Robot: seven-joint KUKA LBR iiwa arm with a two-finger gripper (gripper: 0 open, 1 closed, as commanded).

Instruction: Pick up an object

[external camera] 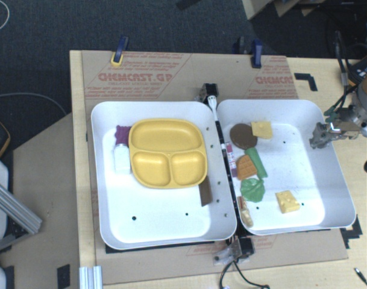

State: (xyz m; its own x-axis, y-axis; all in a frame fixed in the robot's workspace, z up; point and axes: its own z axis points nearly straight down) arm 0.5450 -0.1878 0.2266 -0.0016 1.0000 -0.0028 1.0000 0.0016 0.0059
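The right bin (pixel 304 161) holds several small items along its left side: a brown disc (pixel 243 136), a pale yellow block (pixel 262 129), an orange piece (pixel 246 166), a green strip (pixel 258 163), a green crumpled piece (pixel 252 189) and a yellow wedge (pixel 287 201). My gripper (pixel 320 136) hangs at the bin's right rim, well to the right of these items, with nothing visibly between its fingers.
The left bin (pixel 159 215) holds a yellow three-compartment tray (pixel 168 152), a purple item (pixel 122 134), a white item (pixel 121 159) and a dark brown bar (pixel 205 192). Clamps sit at the board's far edge. The arm's wrist (pixel 352 122) enters from the right.
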